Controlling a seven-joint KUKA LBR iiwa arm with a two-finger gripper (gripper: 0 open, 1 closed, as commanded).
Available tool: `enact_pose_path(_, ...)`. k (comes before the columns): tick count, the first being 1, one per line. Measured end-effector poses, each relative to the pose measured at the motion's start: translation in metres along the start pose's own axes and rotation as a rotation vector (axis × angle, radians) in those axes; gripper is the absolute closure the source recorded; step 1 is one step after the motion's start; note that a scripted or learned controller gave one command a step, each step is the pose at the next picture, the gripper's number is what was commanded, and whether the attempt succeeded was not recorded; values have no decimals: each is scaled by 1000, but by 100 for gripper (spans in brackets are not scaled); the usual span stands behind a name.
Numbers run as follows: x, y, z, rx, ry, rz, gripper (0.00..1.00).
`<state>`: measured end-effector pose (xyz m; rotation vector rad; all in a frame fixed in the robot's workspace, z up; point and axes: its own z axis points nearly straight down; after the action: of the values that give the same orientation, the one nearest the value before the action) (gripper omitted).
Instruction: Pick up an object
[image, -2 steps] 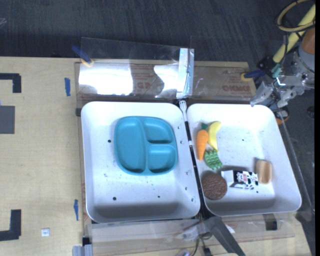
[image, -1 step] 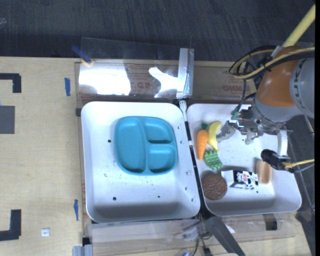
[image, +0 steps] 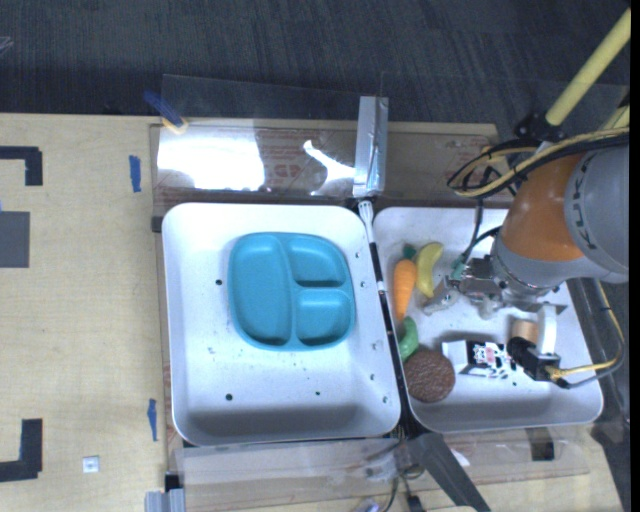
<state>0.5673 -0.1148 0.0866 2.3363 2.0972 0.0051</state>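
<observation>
Tool (image: 478, 287) low in right bin (image: 580, 405) — near banana (image: 429, 268), carrot (image: 403, 286).

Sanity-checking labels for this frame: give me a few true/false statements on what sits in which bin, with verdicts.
1. The blue divided tray lies in the left bin. True.
2. The carrot is in the left bin. False: it lies in the right bin, near that bin's left wall.
3. The yellow banana lies just right of the carrot. True.
4. The brown round object rests on the blue tray. False: it sits in the right bin's near left corner, apart from the tray.
5. The arm hangs over the left bin. False: it is over the right bin.
</observation>
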Motion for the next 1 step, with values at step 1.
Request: enact_pose_path(1,11,100,2,2,-2,-245,0)
